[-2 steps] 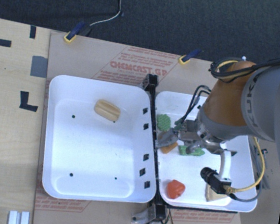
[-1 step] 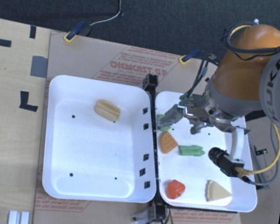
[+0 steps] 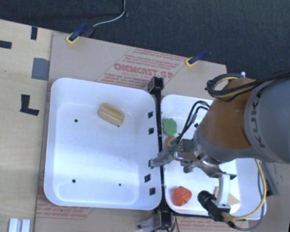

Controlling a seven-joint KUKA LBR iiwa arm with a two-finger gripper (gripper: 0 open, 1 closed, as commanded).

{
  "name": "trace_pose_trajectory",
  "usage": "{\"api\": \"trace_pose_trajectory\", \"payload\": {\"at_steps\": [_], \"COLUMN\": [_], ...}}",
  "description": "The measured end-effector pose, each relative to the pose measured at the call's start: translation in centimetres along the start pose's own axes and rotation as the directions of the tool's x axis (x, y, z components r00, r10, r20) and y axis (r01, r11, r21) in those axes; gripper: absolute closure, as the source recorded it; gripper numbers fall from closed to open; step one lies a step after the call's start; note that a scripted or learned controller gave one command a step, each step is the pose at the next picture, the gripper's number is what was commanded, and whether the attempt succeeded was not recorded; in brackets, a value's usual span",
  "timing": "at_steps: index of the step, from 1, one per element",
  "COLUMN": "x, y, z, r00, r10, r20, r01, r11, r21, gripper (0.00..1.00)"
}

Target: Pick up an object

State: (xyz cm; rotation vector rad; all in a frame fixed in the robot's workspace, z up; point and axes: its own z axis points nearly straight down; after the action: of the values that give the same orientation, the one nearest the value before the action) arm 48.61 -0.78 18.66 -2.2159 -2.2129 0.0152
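Note:
A tan bread-roll-shaped object (image 3: pixel 111 114) lies in the upper middle of the left bin (image 3: pixel 58 181). In the right bin (image 3: pixel 182 105), a green object (image 3: pixel 169 126) rests near the divider, and a red object (image 3: pixel 180 196) sits near the front edge. A small orange piece (image 3: pixel 171 141) peeks out just below the green one. My gripper (image 3: pixel 174 156) hangs over the left part of the right bin, between the green and red objects and close to the divider. I see nothing held in it. The arm's wrist hides much of the right bin.
The black divider strip (image 3: pixel 155 136) runs between the bins, right beside the gripper. The grey and orange arm (image 3: pixel 231 121) covers the right bin's middle and right side. A pale tan piece (image 3: pixel 233 200) shows by the arm's cabling. Cardboard (image 3: pixel 136 67) underlies both bins.

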Motion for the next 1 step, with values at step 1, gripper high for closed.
{"api": "trace_pose_trajectory", "payload": {"at_steps": [1], "x": [-7.72], "y": [-0.38], "z": [0.31], "r00": [1.000], "r10": [0.006], "r20": [0.003], "r01": [-0.006], "r11": [1.000], "r21": [-0.010], "gripper": [0.00]}}
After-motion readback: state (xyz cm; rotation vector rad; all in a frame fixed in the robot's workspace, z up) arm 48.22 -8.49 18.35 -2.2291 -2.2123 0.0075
